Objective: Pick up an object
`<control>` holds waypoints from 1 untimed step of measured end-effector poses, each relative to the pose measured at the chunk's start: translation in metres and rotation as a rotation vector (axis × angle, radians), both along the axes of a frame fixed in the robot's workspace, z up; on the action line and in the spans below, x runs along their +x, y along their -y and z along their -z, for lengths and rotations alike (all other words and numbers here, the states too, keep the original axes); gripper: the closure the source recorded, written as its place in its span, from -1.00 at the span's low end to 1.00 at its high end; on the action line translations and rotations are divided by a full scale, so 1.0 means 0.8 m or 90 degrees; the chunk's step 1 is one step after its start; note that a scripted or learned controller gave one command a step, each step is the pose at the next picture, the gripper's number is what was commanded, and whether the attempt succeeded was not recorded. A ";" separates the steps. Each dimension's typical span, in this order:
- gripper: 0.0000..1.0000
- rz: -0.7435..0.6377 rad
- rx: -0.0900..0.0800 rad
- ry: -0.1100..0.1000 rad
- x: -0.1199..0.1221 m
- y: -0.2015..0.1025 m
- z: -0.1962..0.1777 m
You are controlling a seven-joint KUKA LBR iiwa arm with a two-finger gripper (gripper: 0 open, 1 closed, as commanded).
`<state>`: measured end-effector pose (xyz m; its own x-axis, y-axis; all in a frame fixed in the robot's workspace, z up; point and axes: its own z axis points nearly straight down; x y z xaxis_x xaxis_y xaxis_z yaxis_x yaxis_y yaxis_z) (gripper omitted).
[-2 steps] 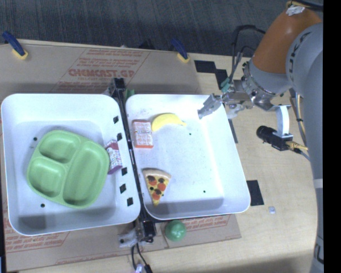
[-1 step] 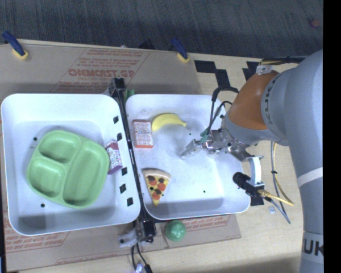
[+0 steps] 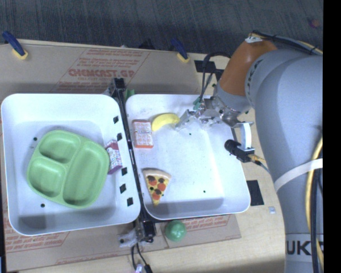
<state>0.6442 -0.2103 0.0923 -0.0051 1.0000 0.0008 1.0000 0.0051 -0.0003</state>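
Note:
In the right bin [image 3: 188, 165] a yellow banana [image 3: 164, 120] lies near the far edge. Beside it, to the left, is an orange-and-white packet [image 3: 142, 133]. A toy pizza slice [image 3: 156, 185] rests near the front left corner of that bin. My gripper [image 3: 186, 119] hangs low over the far part of the right bin, just right of the banana's end and pointing toward it. Nothing shows as lifted off the bin floor.
The left bin [image 3: 14, 129] holds a green divided plate [image 3: 67, 166] and a small purple-and-white packet [image 3: 113, 155] by the dividing wall. A green ball [image 3: 174, 230] sits on the bench in front of the right bin. The grey arm [image 3: 284, 112] fills the right side.

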 end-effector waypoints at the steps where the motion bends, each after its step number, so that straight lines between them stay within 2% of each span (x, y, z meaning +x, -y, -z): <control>1: 1.00 -0.003 0.000 -0.001 0.000 -0.001 -0.013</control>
<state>0.6445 -0.2099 0.1027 -0.0102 0.9999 0.0008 0.9999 0.0102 -0.0013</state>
